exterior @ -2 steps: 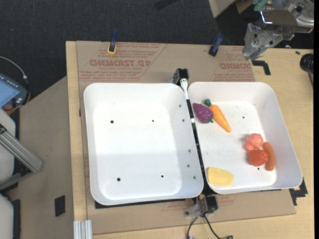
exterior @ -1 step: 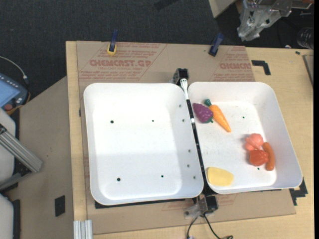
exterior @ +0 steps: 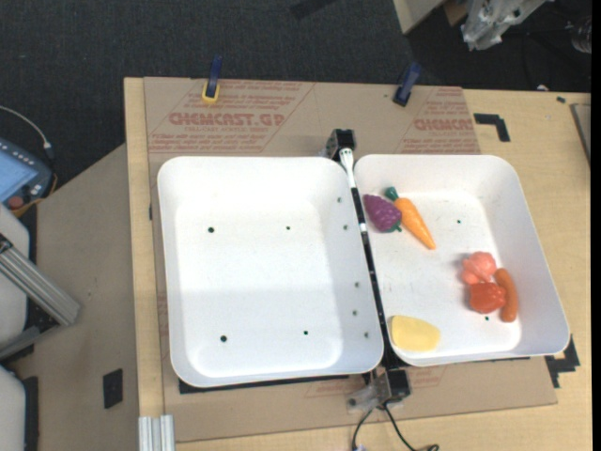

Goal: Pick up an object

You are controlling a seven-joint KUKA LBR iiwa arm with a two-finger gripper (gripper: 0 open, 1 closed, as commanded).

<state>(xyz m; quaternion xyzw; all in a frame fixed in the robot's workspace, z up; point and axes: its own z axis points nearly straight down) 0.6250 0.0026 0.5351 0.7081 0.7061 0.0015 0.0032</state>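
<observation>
Two shallow white bins sit side by side on the bench: left bin (exterior: 254,271), right bin (exterior: 526,242) holding all the candidates. Largest to smallest in the right bin: an orange carrot (exterior: 416,224) lying slantwise near the divider, touching a purple piece (exterior: 381,212); a yellow piece (exterior: 414,333) at the near corner; a red piece (exterior: 485,297) with a pink piece (exterior: 478,267) just above it and a thin orange piece (exterior: 509,295) against its right side. Gripper (exterior: 488,17) sits at the upper right, well apart from the bins, blurred; finger state cannot be told. Judged step: pre-approach. Next move calls for choosing an isolated target, likely the yellow piece, then descending over it.
</observation>
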